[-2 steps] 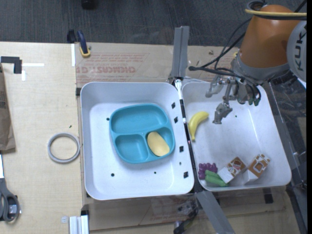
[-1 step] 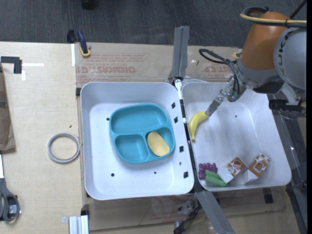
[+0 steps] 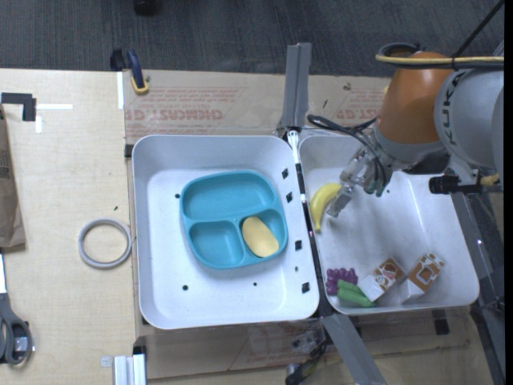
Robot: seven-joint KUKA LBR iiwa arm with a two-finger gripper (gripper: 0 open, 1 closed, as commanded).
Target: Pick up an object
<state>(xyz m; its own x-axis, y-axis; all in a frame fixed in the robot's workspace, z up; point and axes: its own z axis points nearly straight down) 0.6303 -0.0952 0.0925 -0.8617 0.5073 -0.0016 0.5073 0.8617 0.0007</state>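
Claw (image 3: pixel 346 192) poised in right bin (image 3: pixel 449 295), just right of banana (image 3: pixel 322 202); finger spread impossible to tell. Banana lay against the bin's left wall, well above purple grapes (image 3: pixel 341 277).

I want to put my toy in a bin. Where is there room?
Left bin: a bare strip around the blue tray, widest along the front. Right bin: bare middle, between the banana and cartons. Its front corner is crowded.
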